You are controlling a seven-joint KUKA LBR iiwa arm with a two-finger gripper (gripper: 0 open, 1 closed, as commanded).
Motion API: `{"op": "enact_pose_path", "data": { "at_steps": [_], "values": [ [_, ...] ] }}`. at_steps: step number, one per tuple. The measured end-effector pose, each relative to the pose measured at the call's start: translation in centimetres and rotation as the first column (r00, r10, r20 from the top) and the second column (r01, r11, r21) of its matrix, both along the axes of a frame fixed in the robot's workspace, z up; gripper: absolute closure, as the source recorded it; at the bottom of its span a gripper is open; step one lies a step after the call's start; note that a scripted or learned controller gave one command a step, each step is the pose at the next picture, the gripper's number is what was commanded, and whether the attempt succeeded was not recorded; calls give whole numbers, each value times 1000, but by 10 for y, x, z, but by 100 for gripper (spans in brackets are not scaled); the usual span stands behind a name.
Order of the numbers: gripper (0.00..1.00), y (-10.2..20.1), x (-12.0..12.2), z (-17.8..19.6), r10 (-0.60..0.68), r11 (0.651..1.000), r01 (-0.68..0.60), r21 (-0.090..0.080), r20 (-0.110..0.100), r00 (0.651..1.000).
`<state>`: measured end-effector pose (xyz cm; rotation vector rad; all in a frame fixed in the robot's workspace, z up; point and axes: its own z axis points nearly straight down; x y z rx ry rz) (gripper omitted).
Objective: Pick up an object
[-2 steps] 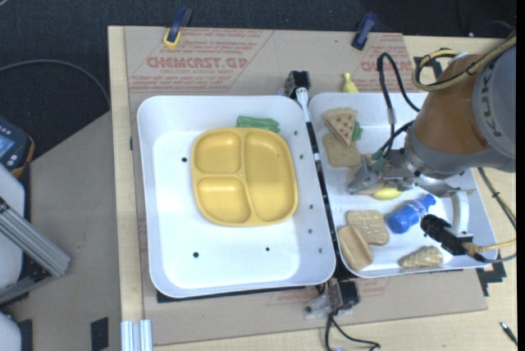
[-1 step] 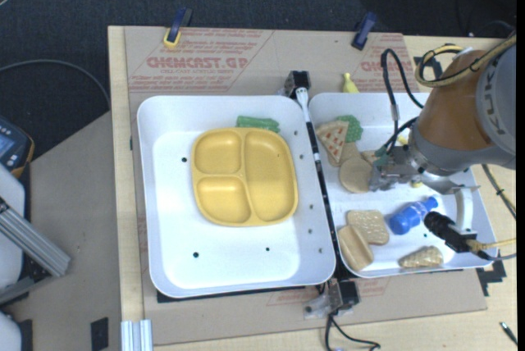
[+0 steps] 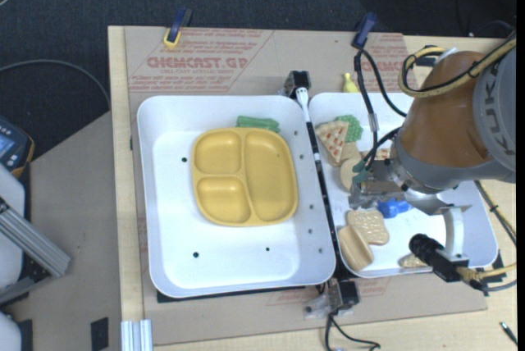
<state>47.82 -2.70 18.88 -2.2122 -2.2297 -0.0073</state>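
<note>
A: What does the setting look like?

B: A dark carpeted floor surrounds a tan bench bearing two shallow white bins side by side. The left bin holds a yellow divided plate, with a small green item just beyond its far edge.

A: And the robot?

B: A grey arm with an orange band reaches in from the right and covers much of the right bin. Its gripper hangs low over the clutter there. I cannot tell if the claw is released or clenched, and nothing shows between its tips.

A: What could it pick?

B: Toy foods lie near it: a pizza-like wedge toward the back, a tan cracker-like piece and a bread-like piece toward the front, a small blue item just beside the gripper.

A: How should the grasp go?

B: Likely best to centre on one piece standing apart from its neighbours, descend straight, and close fully before lifting.
</note>
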Motion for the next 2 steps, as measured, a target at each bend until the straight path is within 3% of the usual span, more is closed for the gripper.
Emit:
{"op": "enact_pose_path", "data": {
  "at_steps": [1, 2],
  "values": [
    [100, 78, 1, -5, 2, 1000, -2, 0, -2, 1000],
    [100, 96, 4, 150, -3, 1000, 3, 1, 16, 1000]
  ]
}}
